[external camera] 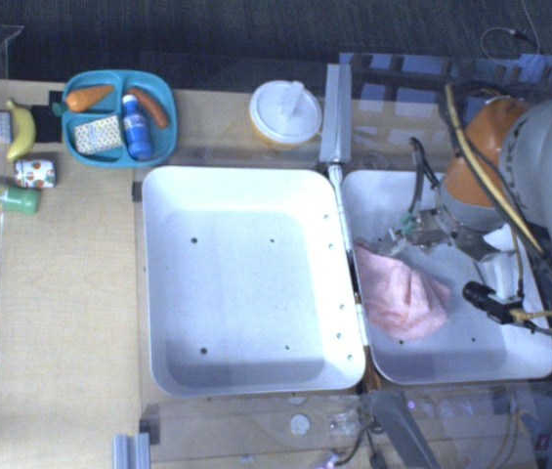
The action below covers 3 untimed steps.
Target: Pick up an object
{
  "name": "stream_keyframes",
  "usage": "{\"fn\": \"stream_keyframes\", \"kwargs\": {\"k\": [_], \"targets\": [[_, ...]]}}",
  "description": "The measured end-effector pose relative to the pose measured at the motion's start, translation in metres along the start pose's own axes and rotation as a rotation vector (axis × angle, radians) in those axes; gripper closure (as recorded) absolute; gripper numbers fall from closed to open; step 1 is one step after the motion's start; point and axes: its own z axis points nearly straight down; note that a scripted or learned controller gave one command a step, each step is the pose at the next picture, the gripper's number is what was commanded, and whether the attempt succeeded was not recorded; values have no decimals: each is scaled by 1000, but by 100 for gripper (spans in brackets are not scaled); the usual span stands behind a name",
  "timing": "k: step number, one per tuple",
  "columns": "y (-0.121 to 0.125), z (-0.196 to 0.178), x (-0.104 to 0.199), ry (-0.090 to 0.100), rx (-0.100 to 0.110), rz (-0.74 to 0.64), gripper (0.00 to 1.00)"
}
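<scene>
A crumpled pink cloth (402, 292) lies in the right bin (451, 360), against its left wall. My gripper (404, 234) hangs low over the same bin, just above the cloth's upper edge, at the end of the grey arm with the orange band (486, 145). I see nothing held between the fingers, and their spacing is too small and cluttered to read. The left bin (246, 281) sits beside it.
A blue divided tray (119, 117) with toy food stands at the back left, near a banana (21, 130), a small can (35, 173) and a green bottle (2, 196). A white lidded container (286, 112) sits behind the left bin. Cables (510, 311) trail over the right bin.
</scene>
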Motion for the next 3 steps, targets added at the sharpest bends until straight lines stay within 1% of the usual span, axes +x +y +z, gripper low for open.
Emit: {"fn": "stream_keyframes", "kwargs": {"k": [1, 2, 3], "targets": [[-107, -3, 1, -2, -1, -53, 0], [-100, -3, 28, -5, -6, -190, 0], [-100, -3, 29, -4, -6, -174, 0]]}}
